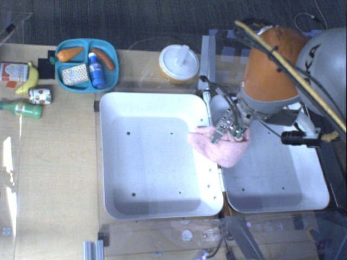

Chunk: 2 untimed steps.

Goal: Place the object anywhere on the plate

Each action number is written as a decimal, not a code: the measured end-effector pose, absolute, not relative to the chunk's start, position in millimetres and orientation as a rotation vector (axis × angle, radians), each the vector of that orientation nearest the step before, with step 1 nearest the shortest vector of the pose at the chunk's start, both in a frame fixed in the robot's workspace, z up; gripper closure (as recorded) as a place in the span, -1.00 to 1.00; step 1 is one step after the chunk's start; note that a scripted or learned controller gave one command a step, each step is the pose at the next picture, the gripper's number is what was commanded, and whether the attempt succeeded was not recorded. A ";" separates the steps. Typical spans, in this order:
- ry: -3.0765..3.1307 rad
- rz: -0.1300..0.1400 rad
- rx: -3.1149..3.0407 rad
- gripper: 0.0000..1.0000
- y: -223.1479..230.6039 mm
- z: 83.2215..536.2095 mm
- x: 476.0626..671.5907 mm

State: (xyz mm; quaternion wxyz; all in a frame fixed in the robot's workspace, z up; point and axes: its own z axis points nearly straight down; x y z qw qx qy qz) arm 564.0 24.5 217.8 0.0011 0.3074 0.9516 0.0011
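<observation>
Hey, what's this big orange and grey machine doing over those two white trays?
It is a robot arm reaching in from the right. Its gripper sits right at a pink plate that straddles the wall between the left bin and the right bin. I cannot tell whether it holds anything. A divided blue tray of toy food, a lidded cup and a toy banana sit off on the bench.

Even overhead light, soft shadows, slight blur.
</observation>
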 end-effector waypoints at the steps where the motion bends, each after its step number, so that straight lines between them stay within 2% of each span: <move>1: 3.119 0.004 0.353 1.00 70.8 229.5 549.7; 2: 3.139 0.004 0.004 1.00 115.8 219.9 526.7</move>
